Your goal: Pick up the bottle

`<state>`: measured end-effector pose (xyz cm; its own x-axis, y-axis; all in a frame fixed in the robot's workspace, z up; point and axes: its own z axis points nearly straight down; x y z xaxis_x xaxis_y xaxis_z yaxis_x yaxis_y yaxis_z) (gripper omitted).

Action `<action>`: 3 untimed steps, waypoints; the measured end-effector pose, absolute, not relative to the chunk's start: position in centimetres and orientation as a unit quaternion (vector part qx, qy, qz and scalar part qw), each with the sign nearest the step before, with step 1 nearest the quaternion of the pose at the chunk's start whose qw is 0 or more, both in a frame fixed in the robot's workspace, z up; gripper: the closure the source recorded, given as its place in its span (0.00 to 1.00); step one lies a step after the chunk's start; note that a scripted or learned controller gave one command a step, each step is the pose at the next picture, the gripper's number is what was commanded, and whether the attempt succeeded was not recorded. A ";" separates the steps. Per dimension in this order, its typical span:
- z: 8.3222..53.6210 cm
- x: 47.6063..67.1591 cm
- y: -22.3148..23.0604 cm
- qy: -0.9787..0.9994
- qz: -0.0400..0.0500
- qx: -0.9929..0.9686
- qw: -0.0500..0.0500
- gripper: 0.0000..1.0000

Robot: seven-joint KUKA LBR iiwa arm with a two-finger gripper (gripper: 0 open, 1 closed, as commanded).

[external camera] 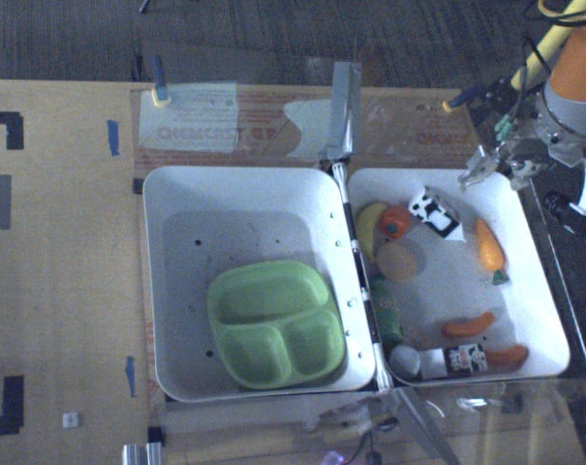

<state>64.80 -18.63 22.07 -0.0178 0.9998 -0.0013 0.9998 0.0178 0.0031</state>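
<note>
A small pale bottle [446, 360] with a dark label lies on its side along the front wall of the right bin [544, 289], its rounded end toward the left. My gripper [496, 169] hangs over the bin's back right corner, far from the bottle. It is open, with nothing between its fingers.
The right bin also holds a banana [369, 227], a red fruit [393, 222], a black-and-white carton [435, 213], a carrot [489, 247], a beige round item [399, 261], a green item [385, 316] and two orange sausages [468, 325]. A green divided plate [273, 323] lies in the left bin [167, 260].
</note>
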 end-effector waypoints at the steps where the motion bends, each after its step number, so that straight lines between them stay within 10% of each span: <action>1: 23.2 64.9 -18.6 0.714 0.001 0.700 0.004 1.00; 2: 10.0 61.8 -21.9 0.686 0.003 0.728 0.004 1.00; 3: 11.1 62.0 -21.8 0.686 0.004 0.728 0.005 1.00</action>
